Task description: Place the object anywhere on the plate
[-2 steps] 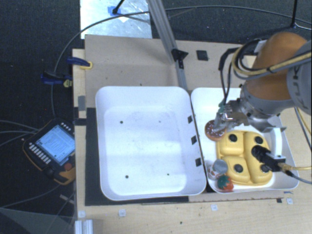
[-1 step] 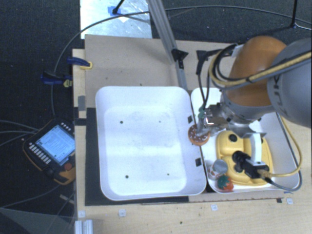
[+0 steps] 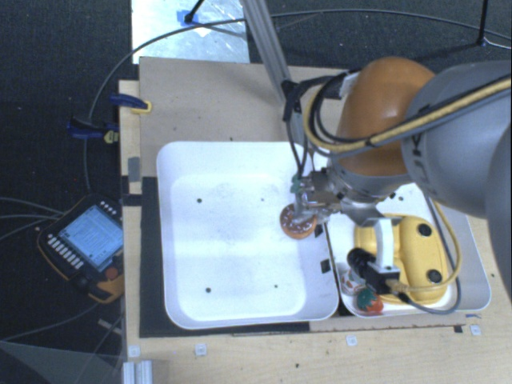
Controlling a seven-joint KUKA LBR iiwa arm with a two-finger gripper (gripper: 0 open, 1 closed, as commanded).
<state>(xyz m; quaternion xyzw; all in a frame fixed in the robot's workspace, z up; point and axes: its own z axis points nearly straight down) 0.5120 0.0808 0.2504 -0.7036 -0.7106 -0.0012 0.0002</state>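
Dark speckled floor all round, with a pale board bench (image 3: 216,94) in the middle, seen from above at a slant. Bears two shallow white bins side by side: the left bin (image 3: 172,174), wide, its floor dotted with a few dark specks, and the right bin (image 3: 480,294), largely covered by the arm.

Reaching in from the right, the grey arm (image 3: 464,134) with its orange band (image 3: 384,110), wrapped in yellow and black cables. Ends in the gripper (image 3: 306,206), pointing down over the right-hand edge of the left bin, close to the wall shared with the right bin. Directly beneath it, a small round brown object (image 3: 298,226), lying on the floor of the left bin, just beside that wall. Cannot tell how far open the gripper stands, nor whether it touches or grasps the brown object: too small and blurred at that spot.

In the right bin, a large yellow item (image 3: 420,254) with dark round holes, and near the front rim a small red and green thing (image 3: 366,297).

Left of the bench, on the floor, a handheld pendant (image 3: 84,242) with a lit bluish screen. At the bench's left edge, a blue and yellow clamp (image 3: 132,102). Beyond the bench's far edge, a shiny sheet (image 3: 188,18), crossed by a slanting grey pole (image 3: 264,30)
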